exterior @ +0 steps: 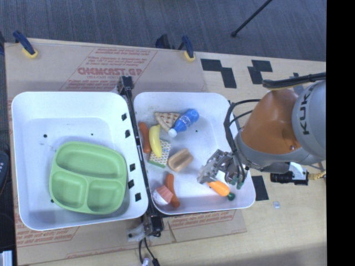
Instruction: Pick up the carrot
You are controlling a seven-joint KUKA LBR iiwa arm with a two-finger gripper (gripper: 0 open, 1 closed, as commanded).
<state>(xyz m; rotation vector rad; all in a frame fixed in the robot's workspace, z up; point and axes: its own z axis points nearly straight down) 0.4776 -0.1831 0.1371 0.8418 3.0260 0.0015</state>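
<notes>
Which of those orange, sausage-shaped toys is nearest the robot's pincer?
The short carrot with the green tip, by the right bin's lower right corner, just below the pincer. The other orange pieces lie farther left: one beside the banana, another near the front wall.

You are looking at a robotics lab, not a home or kitchen. The bench is covered with brown protective sheeting printed "CHEMCAST GP", held down by blue-and-yellow clamps at its far edge. Black marker shapes are stuck to the bench just beyond the right bin, and dark carpet lies past the bench's far edge. A grey industrial arm with an orange band reaches over that bin's right rim, trailing black cables. Inside the bin lie toy foods, not real ones.
</notes>
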